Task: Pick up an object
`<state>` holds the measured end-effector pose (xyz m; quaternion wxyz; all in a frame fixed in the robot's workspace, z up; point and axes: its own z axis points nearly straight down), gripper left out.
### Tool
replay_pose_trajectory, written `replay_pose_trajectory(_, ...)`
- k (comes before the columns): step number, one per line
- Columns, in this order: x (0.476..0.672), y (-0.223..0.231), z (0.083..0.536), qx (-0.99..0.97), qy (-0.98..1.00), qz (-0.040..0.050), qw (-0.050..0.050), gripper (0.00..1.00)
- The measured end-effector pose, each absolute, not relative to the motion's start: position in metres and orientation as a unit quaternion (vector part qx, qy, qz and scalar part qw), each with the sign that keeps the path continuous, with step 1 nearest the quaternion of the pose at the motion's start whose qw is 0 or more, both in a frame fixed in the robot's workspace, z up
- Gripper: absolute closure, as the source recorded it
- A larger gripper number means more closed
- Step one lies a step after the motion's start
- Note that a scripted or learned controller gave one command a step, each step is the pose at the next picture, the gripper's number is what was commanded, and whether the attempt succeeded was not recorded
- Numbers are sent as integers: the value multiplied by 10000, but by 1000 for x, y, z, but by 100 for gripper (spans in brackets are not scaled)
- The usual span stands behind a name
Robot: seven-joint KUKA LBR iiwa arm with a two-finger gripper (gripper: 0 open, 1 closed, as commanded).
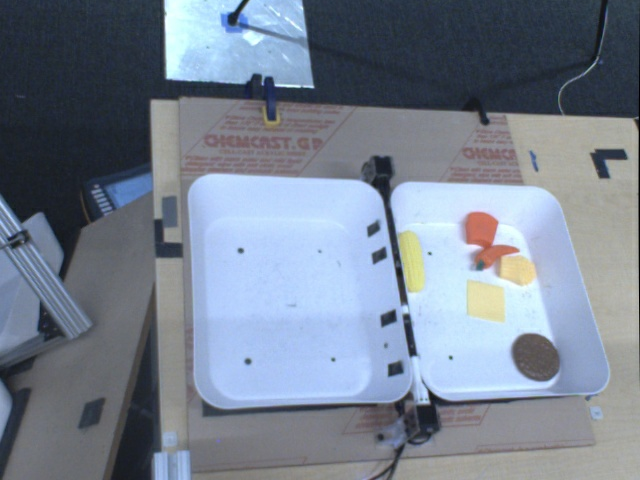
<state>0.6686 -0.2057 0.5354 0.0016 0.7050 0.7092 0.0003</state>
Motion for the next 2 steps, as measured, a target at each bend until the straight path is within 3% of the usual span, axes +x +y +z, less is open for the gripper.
replay_pose_trajectory(2, 669, -206, 535, 7050, 7092, 3, 16, 100)
